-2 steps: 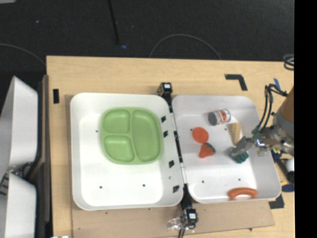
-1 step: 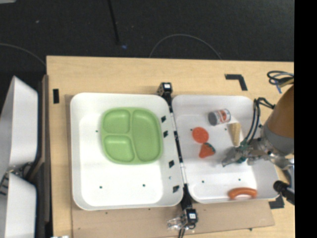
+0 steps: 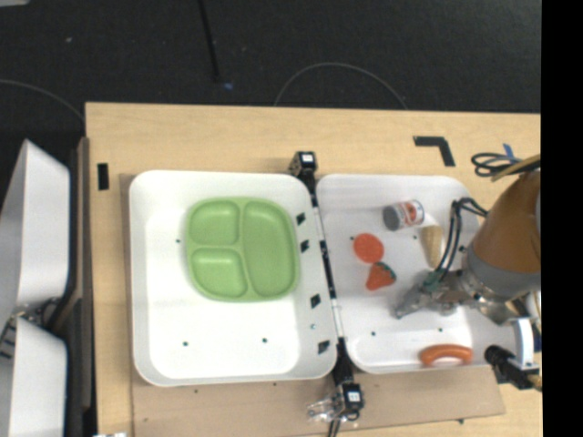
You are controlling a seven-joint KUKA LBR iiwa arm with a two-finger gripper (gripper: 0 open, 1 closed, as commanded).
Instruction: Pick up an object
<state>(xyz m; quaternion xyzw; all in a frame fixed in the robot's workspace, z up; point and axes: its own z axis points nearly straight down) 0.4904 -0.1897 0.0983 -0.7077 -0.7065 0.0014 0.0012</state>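
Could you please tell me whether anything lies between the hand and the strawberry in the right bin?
Nothing visible does. The hand hangs low over the right bin, and the strawberry lies just up and left of its tip with bare white floor between. The orange disc lies beyond the strawberry, not in the path.

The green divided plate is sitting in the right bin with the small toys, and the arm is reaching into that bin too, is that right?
Not quite. The camera view shows the green divided plate in the left bin, alone. The small toys, such as the red strawberry, lie in the right bin, and the arm's end effector does reach into that one.
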